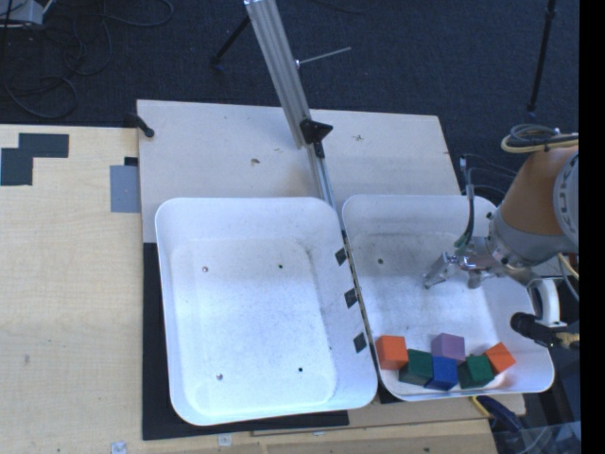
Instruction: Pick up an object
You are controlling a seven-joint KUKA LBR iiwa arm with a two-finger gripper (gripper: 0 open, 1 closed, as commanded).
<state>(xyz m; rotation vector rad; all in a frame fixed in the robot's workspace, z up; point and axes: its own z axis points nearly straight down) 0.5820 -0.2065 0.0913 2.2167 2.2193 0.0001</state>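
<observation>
Several small blocks lie bunched at the near edge of the right bin [406,218]: an orange block [392,351], a purple block [448,346], a blue block [443,371], a dark green block [415,368], a green block [477,370] and another orange block [500,357]. My gripper [452,270] hangs over the middle right of that bin, well behind the blocks, its metal fingers spread apart with nothing between them.
The left bin [189,225] sits beside the right one, with black clips along their shared rim. A slanted aluminium rail [284,74] rises behind the bins. The arm's grey body [539,211] stands at the right bin's far right side.
</observation>
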